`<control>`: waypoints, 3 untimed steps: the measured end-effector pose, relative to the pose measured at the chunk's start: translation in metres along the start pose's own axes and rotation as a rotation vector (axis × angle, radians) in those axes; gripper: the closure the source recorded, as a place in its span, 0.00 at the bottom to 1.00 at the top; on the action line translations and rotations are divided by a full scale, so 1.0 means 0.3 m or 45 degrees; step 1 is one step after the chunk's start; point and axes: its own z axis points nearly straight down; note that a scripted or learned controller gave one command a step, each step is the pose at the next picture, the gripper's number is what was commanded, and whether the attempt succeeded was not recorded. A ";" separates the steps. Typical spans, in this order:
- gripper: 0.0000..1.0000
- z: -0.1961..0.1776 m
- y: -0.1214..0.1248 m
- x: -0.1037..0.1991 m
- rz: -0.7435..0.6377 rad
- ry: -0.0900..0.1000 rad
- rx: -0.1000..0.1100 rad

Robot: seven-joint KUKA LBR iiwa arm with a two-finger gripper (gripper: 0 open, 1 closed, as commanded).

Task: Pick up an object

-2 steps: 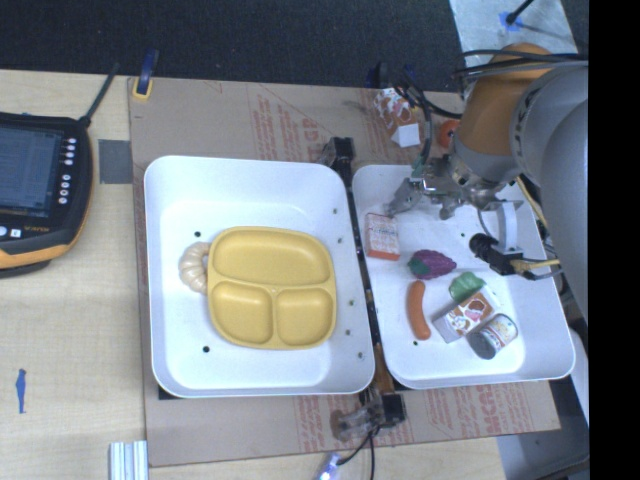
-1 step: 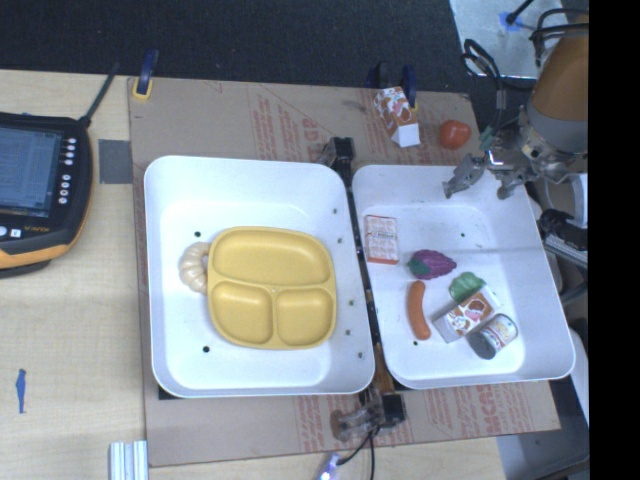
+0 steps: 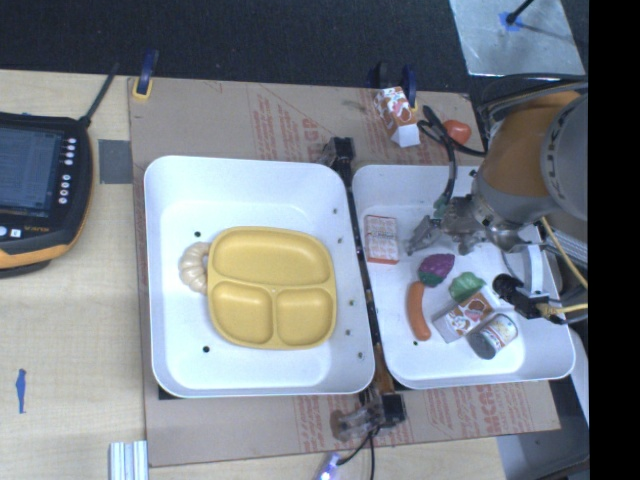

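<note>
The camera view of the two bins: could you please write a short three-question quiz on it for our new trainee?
1. True or false: the yellow divided tray lies in the right bin.
2. Which item lies closest to the divider between the bins? A) the orange hot dog toy B) the small red-and-white packet C) the purple toy
3. Fill in: the cream-coloured thing in the left bin rests against the tray's ____ edge, as the view shows it.

Key
1. False: it lies in the left bin.
2. B
3. left

The gripper hangs over the right bin's upper part, above the purple toy in the view.
</note>
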 end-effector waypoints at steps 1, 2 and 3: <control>0.00 0.000 -0.202 0.066 0.000 0.000 -0.002; 1.00 -0.034 -0.201 0.063 -0.005 -0.002 0.000; 0.00 -0.034 -0.201 0.063 -0.005 -0.002 0.000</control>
